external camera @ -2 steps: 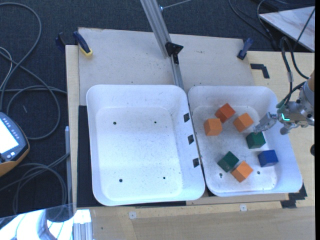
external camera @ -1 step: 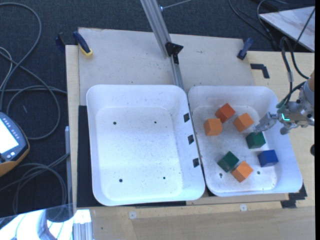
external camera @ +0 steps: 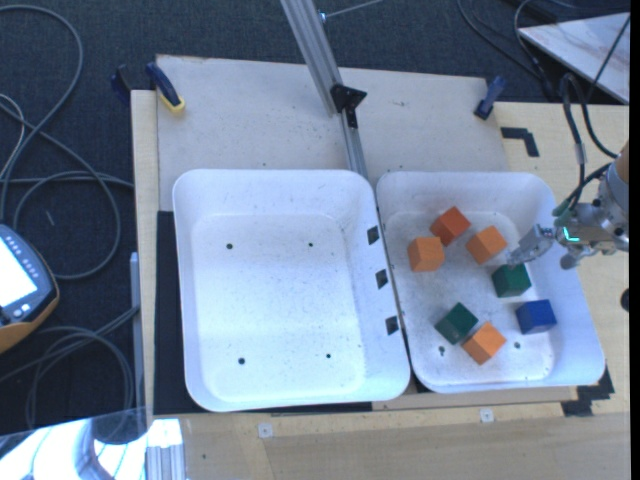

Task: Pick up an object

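White bins side by side on bench, mid-frame: left bin (external camera: 205, 298) toward centre-left, right bin (external camera: 565, 343) toward right, rims touching along centre line. Seven cubes in right bin. Orange cube (external camera: 450, 224) upper centre of that bin; second orange cube (external camera: 487, 244) just right of and below it; third orange cube (external camera: 425, 254) to lower left of the first, all three near one another, apart. Green cube (external camera: 512, 280) right of centre; blue cube (external camera: 536, 315) just below and right of it. Dark green cube (external camera: 457, 322) lower centre, touching fourth orange cube (external camera: 485, 343) at lower right corner. Gripper (external camera: 530, 248) entering from right edge of frame, over right rim of right bin, tip directly above green cube, close to or touching its top; contact not resolvable. Finger state: cannot tell from this angle. No cube seen between fingers. Grey metal post (external camera: 318, 53) slanting down from top centre to gap between bins.
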Controlling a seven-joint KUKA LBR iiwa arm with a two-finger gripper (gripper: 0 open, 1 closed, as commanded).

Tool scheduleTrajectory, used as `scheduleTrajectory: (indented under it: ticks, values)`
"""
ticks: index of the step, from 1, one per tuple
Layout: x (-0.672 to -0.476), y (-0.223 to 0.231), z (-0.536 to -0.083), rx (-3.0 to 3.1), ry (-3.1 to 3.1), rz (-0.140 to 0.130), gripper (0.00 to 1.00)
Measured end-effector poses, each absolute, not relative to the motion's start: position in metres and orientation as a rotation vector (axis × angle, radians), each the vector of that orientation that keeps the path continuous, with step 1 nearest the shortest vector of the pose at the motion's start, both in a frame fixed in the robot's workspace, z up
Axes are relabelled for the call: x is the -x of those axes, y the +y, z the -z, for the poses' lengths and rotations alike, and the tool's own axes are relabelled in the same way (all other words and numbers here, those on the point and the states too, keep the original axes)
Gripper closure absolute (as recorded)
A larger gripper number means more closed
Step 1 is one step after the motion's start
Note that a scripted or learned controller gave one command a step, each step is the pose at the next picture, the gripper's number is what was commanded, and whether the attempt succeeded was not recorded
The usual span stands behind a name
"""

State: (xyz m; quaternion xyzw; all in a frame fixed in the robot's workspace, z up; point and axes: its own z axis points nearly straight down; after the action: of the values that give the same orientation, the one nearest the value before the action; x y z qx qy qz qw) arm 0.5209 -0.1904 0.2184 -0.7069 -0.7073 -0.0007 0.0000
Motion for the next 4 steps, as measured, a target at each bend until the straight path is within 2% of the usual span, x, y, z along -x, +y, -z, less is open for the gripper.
scheduleTrajectory:
  ticks: [3, 4]
  values:
    - [-0.521, -0.19, -0.218, 2.221, -2.222, 0.002, 0.0]
    - [-0.509, -0.187, -0.129, 2.215, -2.214, -0.006, 0.0]
